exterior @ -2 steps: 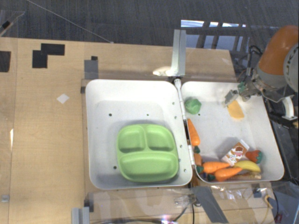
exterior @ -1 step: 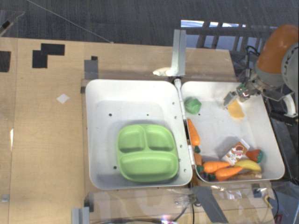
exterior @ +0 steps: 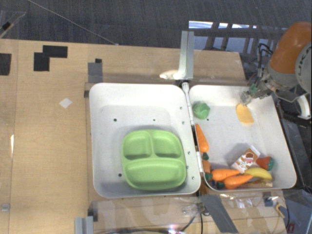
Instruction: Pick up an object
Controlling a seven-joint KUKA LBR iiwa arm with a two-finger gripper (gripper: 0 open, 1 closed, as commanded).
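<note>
My gripper (exterior: 245, 98) hangs over the far right part of the right bin (exterior: 273, 130), under the grey wrist with the orange band. A yellow-orange toy (exterior: 245, 114) sits right at the gripper's tip, touching or nearly touching it. I cannot tell whether the toy is held or lying on the bin floor. A green round toy (exterior: 201, 110) lies by the bin's left wall. An orange carrot (exterior: 202, 139) lies below it.
At the right bin's near edge there is a heap: two carrots (exterior: 231, 177), a banana (exterior: 258, 173), a small carton (exterior: 245, 161) and a red toy (exterior: 265, 163). The left bin (exterior: 105, 130) bears a green divided plate (exterior: 154, 159).
</note>
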